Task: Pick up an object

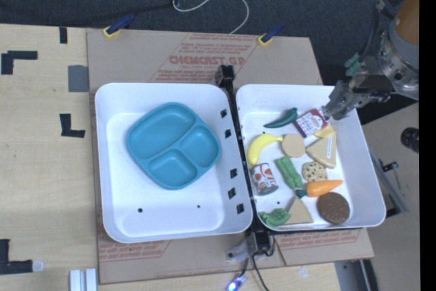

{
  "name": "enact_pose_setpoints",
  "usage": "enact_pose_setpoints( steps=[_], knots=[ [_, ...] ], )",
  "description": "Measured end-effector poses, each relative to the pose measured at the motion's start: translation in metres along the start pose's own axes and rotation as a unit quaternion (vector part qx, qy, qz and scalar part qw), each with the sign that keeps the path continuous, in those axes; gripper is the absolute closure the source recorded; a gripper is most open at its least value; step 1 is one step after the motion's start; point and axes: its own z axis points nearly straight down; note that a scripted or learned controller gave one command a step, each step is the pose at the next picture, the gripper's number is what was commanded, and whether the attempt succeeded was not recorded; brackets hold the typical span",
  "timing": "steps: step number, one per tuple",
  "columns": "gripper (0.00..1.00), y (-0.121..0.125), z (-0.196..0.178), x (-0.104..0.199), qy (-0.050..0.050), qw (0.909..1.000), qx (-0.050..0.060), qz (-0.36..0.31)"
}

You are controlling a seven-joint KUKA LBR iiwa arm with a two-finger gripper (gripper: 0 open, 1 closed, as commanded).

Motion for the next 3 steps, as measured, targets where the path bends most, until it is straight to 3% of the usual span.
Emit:
enact_pose_setpoints(
  steps=[1,3],
  knots=[
    [1.00,-0.010,-0.018,0.055,0.001,1.0000,-0.001,-0.002],
    [1.00,-0.015,-0.128,0.149,0.001,1.0000,-0.003,-0.001]
  ],
)
